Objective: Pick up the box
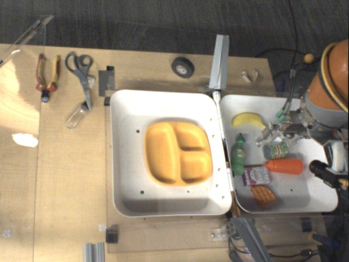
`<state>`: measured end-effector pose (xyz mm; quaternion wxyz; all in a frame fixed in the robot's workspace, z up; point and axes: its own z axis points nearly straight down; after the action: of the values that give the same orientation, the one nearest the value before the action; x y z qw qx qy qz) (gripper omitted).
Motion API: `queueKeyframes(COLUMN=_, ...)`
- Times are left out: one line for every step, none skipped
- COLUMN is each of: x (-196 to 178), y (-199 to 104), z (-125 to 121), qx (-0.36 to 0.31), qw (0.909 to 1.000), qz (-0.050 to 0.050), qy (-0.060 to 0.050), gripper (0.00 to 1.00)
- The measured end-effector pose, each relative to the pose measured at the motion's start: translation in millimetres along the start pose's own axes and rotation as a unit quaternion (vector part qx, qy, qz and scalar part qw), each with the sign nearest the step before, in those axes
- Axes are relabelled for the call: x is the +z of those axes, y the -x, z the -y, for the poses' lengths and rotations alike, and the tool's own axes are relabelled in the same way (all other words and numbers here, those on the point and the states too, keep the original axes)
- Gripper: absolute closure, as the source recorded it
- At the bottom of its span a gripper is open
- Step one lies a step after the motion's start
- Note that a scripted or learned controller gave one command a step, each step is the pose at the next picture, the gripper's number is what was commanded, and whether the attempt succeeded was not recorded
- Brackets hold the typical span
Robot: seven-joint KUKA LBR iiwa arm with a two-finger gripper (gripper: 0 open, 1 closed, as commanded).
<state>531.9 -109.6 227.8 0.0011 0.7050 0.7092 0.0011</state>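
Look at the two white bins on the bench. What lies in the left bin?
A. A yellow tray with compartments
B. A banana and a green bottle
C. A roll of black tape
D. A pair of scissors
A: the yellow tray with its divided compartments sits in the middle of the left bin, while the banana and green bottle lie in the right bin.

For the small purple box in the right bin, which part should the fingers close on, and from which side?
Come from above and close across the short sides of the purple box. It lies flat, with the green bottle on its left, the carrot upper right and the orange waffle just below, so room is tight.
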Motion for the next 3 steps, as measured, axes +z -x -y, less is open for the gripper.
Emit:
queueKeyframes(x=119, y=-18, z=22, qx=-0.006, qw=1.0000, qz=0.001, qy=0.006, gripper=0.00)
queueKeyframes(x=139, y=13, z=-3, qx=0.028, qw=0.9996, qz=0.000, qy=0.005, gripper=0.00)
queueKeyframes(x=126, y=14, z=-6, qx=0.028, qw=0.9996, qz=0.003, qy=0.010, gripper=1.00)
